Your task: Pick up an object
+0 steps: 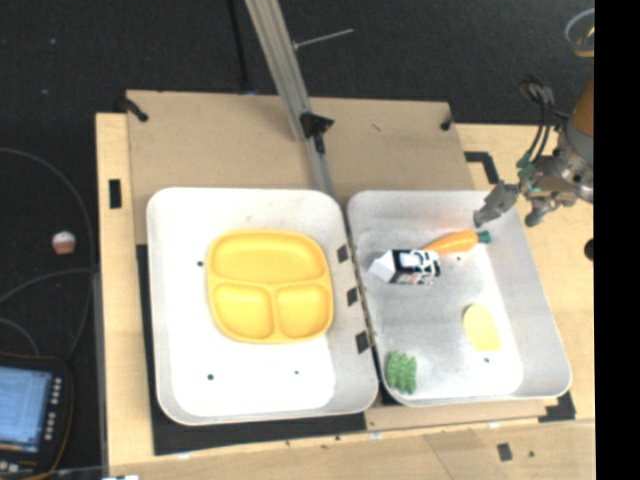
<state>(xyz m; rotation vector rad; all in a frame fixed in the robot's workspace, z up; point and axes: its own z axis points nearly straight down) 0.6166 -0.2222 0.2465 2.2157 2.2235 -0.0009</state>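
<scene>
Grey two-finger gripper: jaws spread, holding nothing, at right white bin's upper right rim. Orange plastic carrot: just left-below jaws. Black-and-white milk carton, yellow lemon, green broccoli: farther below. Yellow divided plate: left bin.

In the right bin we see four loose objects lying apart from one another. An orange carrot with a green tip lies tilted near the far side, its green end pointing right. Just beside it, a small black-and-white milk carton lies on its side. A pale yellow lemon-shaped piece rests toward the right, and a green broccoli floret sits at the near left corner.
</scene>
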